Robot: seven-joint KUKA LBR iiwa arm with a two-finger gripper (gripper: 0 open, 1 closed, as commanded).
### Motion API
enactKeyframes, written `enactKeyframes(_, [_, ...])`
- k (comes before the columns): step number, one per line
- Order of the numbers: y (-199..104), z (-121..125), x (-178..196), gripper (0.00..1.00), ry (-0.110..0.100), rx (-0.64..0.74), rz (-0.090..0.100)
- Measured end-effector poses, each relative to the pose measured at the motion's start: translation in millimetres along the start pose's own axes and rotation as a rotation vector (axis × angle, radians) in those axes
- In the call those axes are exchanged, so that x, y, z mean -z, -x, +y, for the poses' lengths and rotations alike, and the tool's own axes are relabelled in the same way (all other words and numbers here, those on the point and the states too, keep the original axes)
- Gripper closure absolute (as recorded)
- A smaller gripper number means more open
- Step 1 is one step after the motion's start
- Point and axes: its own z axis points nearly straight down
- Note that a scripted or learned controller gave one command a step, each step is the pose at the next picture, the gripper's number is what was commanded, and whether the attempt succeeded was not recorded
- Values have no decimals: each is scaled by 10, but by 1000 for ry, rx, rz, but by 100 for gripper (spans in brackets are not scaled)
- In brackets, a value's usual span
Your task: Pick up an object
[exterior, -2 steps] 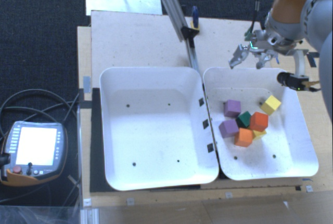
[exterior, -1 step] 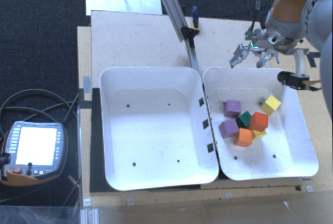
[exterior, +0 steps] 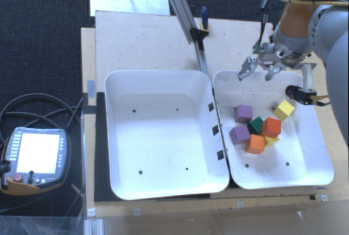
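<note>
Two shallow white plastic bins (exterior: 163, 185) sit on a pale wooden bench (exterior: 142, 43) over dark carpet (exterior: 43, 21). The metal two-finger gripper (exterior: 259, 69) hangs with fingers spread, holding nothing, above the right bin's back edge; small coloured cubes (exterior: 256, 130) cluster inside that bin.

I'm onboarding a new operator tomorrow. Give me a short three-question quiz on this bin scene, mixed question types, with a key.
1. True or false: all the blocks lie in the right bin.
2. Which colour of block lies apart from the cluster, nearest the bin's right wall? A) purple B) yellow C) green
3. Fill in: the gripper hangs over the right bin's ____ edge, holding nothing.

Key:
1. True; the left bin holds none.
2. B, the yellow block.
3. Far; its fingers are spread, away from the orange block and the others.
</note>
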Motion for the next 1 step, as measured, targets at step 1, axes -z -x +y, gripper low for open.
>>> enactKeyframes(1, [-65, -77, -557, 0, -2, 2, 1])
